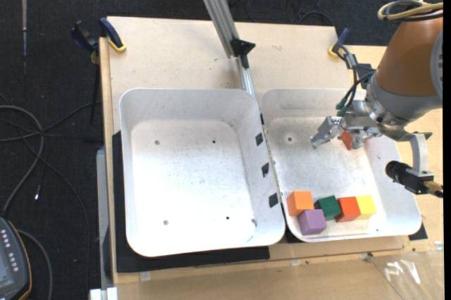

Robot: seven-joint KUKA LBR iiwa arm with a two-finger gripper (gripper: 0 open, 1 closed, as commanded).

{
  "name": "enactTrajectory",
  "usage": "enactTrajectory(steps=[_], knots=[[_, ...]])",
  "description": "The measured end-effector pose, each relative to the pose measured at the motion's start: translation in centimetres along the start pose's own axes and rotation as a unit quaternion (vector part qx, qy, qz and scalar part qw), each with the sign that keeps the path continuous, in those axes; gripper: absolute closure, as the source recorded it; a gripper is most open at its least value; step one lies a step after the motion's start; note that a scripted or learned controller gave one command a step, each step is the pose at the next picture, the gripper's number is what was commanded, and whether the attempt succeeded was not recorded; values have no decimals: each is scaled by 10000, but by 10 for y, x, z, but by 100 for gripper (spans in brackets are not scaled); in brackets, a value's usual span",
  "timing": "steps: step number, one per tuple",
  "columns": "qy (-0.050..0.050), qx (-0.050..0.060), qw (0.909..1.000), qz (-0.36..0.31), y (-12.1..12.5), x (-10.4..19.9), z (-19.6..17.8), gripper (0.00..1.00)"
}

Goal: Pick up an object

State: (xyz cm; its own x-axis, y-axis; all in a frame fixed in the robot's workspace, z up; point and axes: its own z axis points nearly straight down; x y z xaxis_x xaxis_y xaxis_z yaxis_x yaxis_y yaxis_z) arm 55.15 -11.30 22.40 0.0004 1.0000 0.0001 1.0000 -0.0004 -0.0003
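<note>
I see my pincer over the right bin; a red block sits right by its fingers (held or not, I cannot tell); five blocks lie below it.

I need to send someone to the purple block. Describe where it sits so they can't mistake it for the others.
Start at the right-hand white bin and go to its near edge, where five small blocks cluster. The purple block is at the cluster's left end, nearest the camera, just below the orange block and left of the green block. It is the only purple one there.
</note>
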Motion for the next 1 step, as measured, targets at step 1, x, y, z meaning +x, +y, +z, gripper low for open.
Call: enactTrajectory(steps=[1], knots=[[-23, -37, 10000, 18, -3, -47, -57, 0]])
